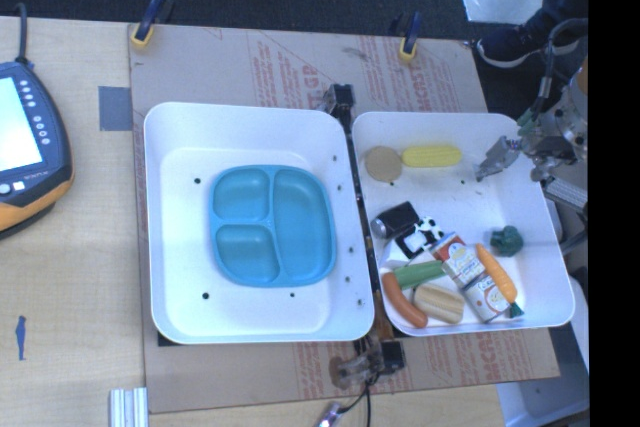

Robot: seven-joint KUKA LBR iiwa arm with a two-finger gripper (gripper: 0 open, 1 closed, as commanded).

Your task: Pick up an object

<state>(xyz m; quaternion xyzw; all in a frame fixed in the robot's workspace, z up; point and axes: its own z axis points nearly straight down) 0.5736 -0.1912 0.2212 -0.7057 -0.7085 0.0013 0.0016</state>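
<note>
My gripper (pixel 497 160) hangs at the right bin's (pixel 455 130) upper right, fingers pointing left over bare bin floor, with nothing seen between them. A yellow corn cob (pixel 432 156) and a tan round disc (pixel 382 164) lie to its left. Lower in the bin sit a black block (pixel 399 220), a black-and-white piece (pixel 428 236), a small carton (pixel 472 277), a carrot (pixel 497 276), a green cucumber (pixel 418 272), a sausage (pixel 403 301), a tan bread roll (pixel 439 303) and a dark green lump (pixel 507 239).
The left bin (pixel 165 215) holds a blue divided plate (pixel 272 224). A tablet-like pendant (pixel 25 140) lies on the bench at far left. Clamps (pixel 147 23) pin the cardboard sheet at the back.
</note>
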